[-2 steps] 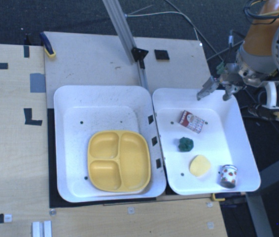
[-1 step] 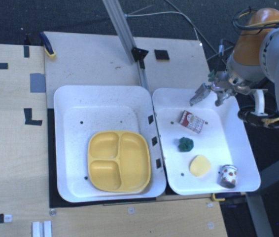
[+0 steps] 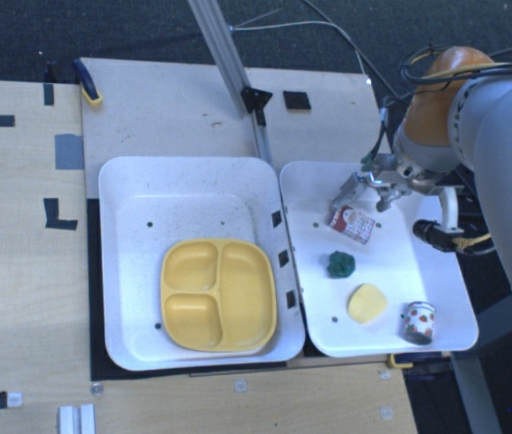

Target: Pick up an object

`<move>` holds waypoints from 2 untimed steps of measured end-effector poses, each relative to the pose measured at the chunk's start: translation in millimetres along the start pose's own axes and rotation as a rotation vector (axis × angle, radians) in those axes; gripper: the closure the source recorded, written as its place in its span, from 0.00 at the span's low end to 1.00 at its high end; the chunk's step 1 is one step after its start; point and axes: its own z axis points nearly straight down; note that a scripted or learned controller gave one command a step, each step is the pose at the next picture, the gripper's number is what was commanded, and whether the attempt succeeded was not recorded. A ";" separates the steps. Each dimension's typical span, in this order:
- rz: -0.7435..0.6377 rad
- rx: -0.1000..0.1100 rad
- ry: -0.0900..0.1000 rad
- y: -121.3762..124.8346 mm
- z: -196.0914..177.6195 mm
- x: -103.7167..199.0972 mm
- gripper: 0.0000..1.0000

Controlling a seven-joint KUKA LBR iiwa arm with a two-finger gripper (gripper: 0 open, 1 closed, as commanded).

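Observation:
My gripper point(image 3: 365, 199) hangs over the back of the right bin point(image 3: 310, 183), its two fingers spread open and nothing between them. Directly below and in front of the fingertips lies a small red and white packet point(image 3: 353, 224), flat on the bin floor. A dark green lump point(image 3: 341, 263) sits in front of the packet. Closer to the front edge are a pale yellow piece point(image 3: 366, 303) and a small grey, red and white object point(image 3: 419, 322) in the front right corner.
The left bin point(image 3: 129, 197) holds a yellow divided plate point(image 3: 219, 294) at its front right. A metal pole point(image 3: 229, 52) slants up from between the bins at the back. The arm's grey body and orange band point(image 3: 446, 80) fill the right side.

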 end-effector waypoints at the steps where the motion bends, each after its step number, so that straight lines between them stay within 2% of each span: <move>1: -0.002 -0.007 -0.001 2.1 -15.0 0.3 1.00; 2: 0.000 -0.014 -0.001 -0.8 -77.8 4.7 1.00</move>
